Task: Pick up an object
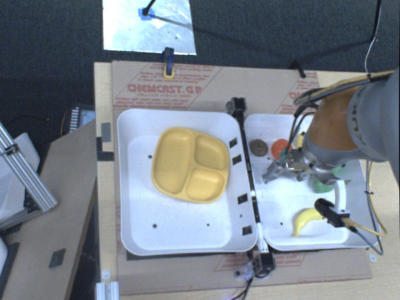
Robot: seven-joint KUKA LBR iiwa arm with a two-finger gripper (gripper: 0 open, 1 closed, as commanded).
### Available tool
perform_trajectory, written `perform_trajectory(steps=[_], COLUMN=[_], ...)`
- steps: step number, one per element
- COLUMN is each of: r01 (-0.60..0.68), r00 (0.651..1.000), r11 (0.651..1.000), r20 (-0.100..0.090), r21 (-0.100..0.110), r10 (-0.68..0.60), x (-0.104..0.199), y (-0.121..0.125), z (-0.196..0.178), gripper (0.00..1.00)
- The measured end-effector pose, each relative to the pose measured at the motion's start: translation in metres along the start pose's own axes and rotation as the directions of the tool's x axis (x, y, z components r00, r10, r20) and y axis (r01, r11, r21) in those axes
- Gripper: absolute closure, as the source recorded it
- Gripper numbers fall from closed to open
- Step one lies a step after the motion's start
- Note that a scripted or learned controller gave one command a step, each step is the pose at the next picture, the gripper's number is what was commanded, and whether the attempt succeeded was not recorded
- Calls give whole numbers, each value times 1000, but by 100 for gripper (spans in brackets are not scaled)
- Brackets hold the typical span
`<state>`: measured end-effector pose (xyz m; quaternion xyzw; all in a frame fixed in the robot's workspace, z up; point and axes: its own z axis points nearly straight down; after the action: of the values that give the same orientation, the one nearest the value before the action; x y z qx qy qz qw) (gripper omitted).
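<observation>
Left bin (134, 230) — yellow tray (189, 164), right bin (275, 233) — banana (306, 220)

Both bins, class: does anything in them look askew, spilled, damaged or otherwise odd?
Nothing looks spilled or damaged. The yellow divided plate sits slightly rotated in the left bin. In the right bin, the banana lies near the front wall.

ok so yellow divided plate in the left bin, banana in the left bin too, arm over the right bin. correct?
Not quite. The banana lies in the right bin, near its front edge, as the camera view shows. The yellow divided plate is in the left bin, and the arm is over the right bin.
</observation>
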<state>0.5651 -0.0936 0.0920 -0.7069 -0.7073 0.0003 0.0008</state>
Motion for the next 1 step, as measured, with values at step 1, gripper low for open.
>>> perform_trajectory(steps=[1], r01=[-2], r00=[1000], r11=[1000], r20=[1], r21=[-3], r10=[2], x=[0], y=[1], z=[-12], gripper=[100])
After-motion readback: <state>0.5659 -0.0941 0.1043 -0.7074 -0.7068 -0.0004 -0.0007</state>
